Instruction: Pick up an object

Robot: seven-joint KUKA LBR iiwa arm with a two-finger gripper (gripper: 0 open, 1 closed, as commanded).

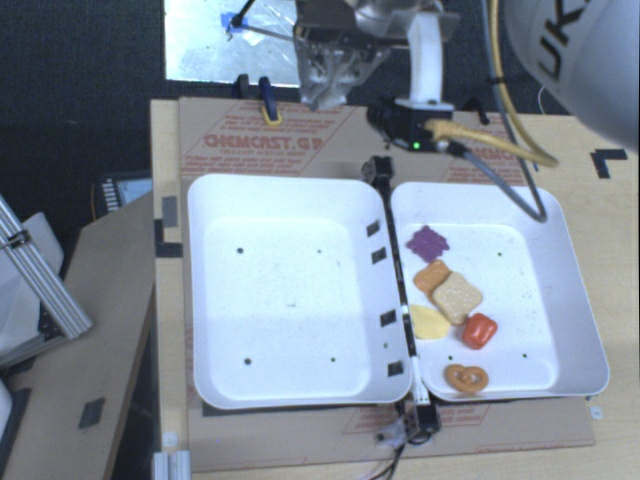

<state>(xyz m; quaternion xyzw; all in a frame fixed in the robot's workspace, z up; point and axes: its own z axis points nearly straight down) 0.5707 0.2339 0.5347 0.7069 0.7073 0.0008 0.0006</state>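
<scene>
Red print reading "CHEMCAST" followed by "G P" runs across the brown board (262,140) at the far side of the bench, behind the left bin; a smaller red line beneath it is too fine to read. Large dark letters "UK" stand on the white arm housing (575,38) at far right, cut off by the frame edge. Faint red print on the board's near edge, below the bins, is illegible.
</scene>
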